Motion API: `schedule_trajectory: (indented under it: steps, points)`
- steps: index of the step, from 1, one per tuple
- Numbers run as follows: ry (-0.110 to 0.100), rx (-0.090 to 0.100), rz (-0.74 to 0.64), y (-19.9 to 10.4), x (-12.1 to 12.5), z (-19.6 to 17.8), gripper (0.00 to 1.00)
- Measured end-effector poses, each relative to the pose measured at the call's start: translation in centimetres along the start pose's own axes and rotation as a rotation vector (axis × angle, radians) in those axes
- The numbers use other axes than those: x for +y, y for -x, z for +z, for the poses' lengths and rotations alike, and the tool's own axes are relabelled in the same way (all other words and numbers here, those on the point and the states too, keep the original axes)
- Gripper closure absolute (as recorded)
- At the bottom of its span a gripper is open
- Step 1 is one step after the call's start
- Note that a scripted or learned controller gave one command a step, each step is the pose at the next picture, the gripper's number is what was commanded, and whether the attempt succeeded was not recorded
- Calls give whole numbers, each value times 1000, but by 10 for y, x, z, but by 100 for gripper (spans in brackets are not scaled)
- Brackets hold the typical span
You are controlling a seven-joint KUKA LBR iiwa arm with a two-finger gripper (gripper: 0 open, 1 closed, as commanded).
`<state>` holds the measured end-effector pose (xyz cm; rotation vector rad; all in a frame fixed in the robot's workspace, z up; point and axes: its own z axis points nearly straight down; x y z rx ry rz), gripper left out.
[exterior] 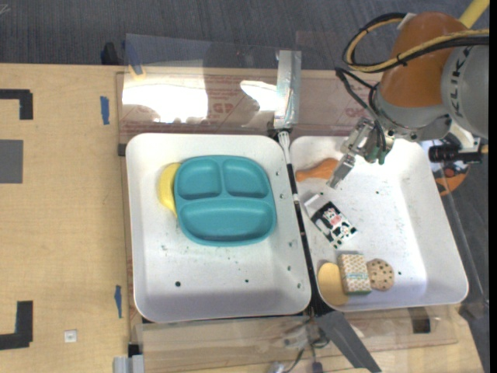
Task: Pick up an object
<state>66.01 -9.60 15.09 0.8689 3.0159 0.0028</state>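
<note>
My gripper (347,164) hangs over the back left part of the right bin (435,231), its fingers pointing down to the left. An orange carrot-like piece (317,170) lies just left of the fingertips, touching or nearly touching them. In front of it lies a small black-and-white packet (334,222). Near the bin's front edge a tan disc (331,280), a patterned box (354,273) and a brown cookie (380,273) lie close together. Nothing shows between the fingers.
The left bin (155,278) holds a teal divided plate (225,199) with a yellow object (166,185) tucked under its left edge. A metal divider (287,92) and clear sheet stand behind the bins. The arm's orange band (419,61) looms at the top right.
</note>
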Motion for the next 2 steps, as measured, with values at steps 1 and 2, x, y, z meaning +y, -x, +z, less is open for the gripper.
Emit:
schedule_trajectory:
  steps: [1,2]
  points:
    - [0,0,0,0,0,0,0]
    - [0,0,0,0,0,0,0]
